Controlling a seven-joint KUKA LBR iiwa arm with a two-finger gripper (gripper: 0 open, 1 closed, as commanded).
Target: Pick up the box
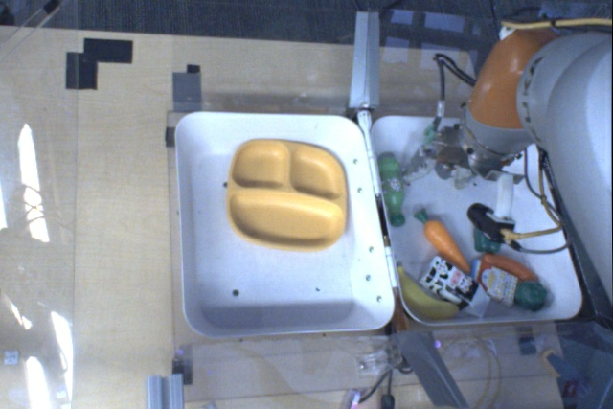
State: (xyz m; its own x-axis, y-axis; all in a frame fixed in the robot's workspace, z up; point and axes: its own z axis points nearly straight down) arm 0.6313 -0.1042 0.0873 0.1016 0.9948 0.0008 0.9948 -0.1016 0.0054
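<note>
Reaches in from the right, wrist bent down over the right bin [565, 297]. Gripper [442, 156] grip state unreadable. Spotted box [448, 279] lies below it, well apart.

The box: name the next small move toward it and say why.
Probably shift the gripper toward the near end of the right bin: the box lies there atop the banana, beside the carrot, while the gripper sits at the far end.

Two bins [192, 206], one tray [286, 193], two carrots [446, 245], perhaps one box [448, 280].
</note>
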